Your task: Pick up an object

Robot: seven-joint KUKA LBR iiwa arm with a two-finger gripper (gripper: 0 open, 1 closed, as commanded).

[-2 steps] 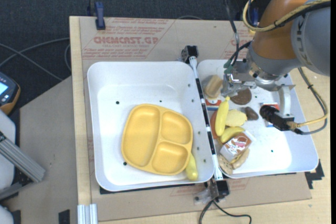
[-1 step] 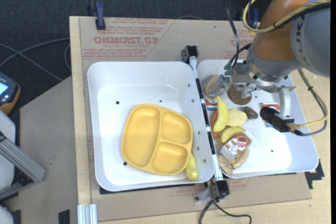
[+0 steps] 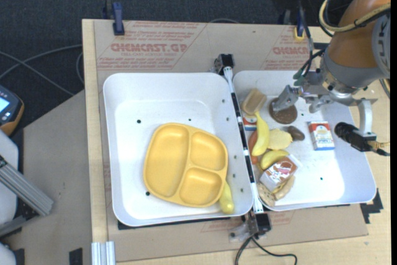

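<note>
- Gripper hangs low over the right bin, near its back edge, with the grey arm reaching in from the right.
- Fingers point down and leftward at a dark brown round object; the tips sit right at its upper rim, but how far apart the jaws stand I cannot tell from this slant, and nothing shows between them.
- Targets are crowded on the bin's left side: a tan block, a banana, a pale yellow lump, a small dark piece and a wrapped snack nearer the front.
- Easier pickings, I'd say: the small red-and-white box lies apart from the pile with bare floor around it.
- To do this well, centre the fingers across the brown object, come straight down, and close only once both tips flank it; it looks low and flat, so a shallow descent could skim over it.
- Left bin holds a yellow divided tray with a second yellow piece at its corner, well away from the action.
</note>
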